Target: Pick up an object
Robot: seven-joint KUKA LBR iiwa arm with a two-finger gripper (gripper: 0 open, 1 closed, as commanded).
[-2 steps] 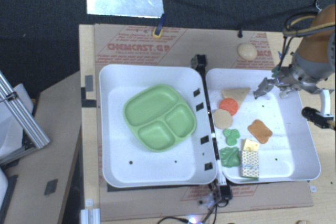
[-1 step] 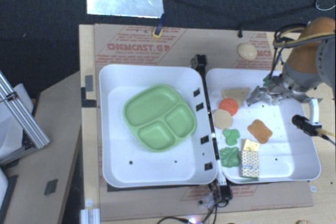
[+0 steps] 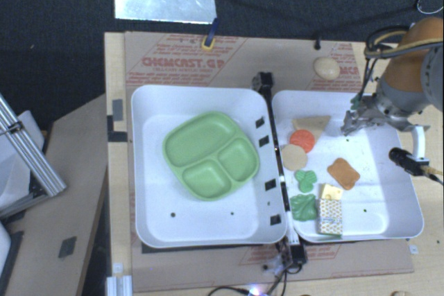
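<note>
Several food pieces (image 3: pixel 305 141) crowding right bin (image 3: pixel 395 211); gripper (image 3: pixel 352 123) hovering far-side over bare floor, finger spread impossible to tell, presumably lining up a grab.

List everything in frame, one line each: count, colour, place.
bins: 2, white, side by side on bench
divided plate: 1, light green, left bin
wedge: 1, tan, right bin, upper left
round slice: 1, red-orange, below wedge
pale disc: 1, beige, below red slice
leafy pieces: 2, green, right bin, near divider
brown piece: 1, orange-brown, right bin centre
yellow block: 1, yellow, above packet
packet: 1, pale patterned, right bin front
ball: 1, cream, bench behind right bin
gripper: 1, grey, over right bin's upper right
</note>
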